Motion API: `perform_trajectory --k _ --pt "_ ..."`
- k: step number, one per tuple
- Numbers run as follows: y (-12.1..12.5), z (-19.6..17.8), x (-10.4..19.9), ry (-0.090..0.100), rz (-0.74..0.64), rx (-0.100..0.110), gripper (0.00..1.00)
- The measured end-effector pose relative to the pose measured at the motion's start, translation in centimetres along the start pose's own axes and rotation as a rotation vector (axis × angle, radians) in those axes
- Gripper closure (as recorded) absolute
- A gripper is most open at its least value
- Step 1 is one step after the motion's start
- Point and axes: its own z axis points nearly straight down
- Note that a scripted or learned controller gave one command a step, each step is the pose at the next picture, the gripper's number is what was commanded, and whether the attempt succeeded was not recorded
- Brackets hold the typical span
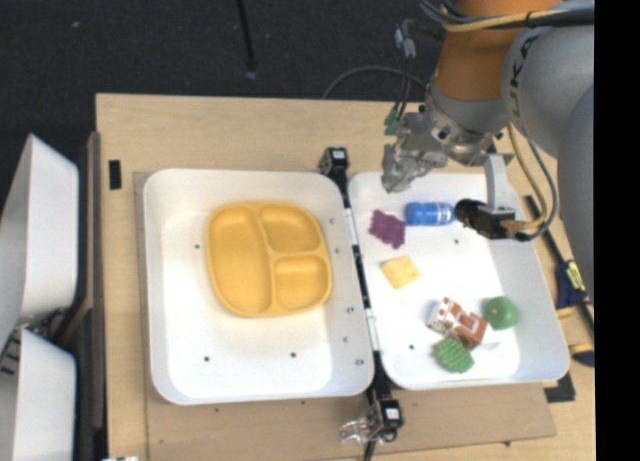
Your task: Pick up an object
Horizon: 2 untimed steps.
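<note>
Green studded piece (453, 355) lies at the front of the right bin (525, 264), closest to the camera. Just behind it: brown-and-white block (457, 319), with a green ball (500, 312) beside it on the right, not clearly touching. Yellow block (400, 271) sits alone mid-bin, toward the divider. Purple piece (387, 228) is at the back left of the same bin; blue cylinder (428, 213) lies on its side just right of it.

Gripper (393, 181) hangs over the back left corner of the right bin, near the purple piece and the blue cylinder. How far open it is: cannot tell from this angle. Nothing seen held.

Left bin (180, 349): one yellow divided plate (268, 256), lying flat, roughly centred.
</note>
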Motion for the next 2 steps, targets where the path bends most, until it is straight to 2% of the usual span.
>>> perform_trajectory --k 1,2 --pt "1.6 -0.2 4.3 0.0 0.0 -0.003 1.0" --pt "2.3 0.8 10.3 0.001 -0.002 -0.002 1.0"
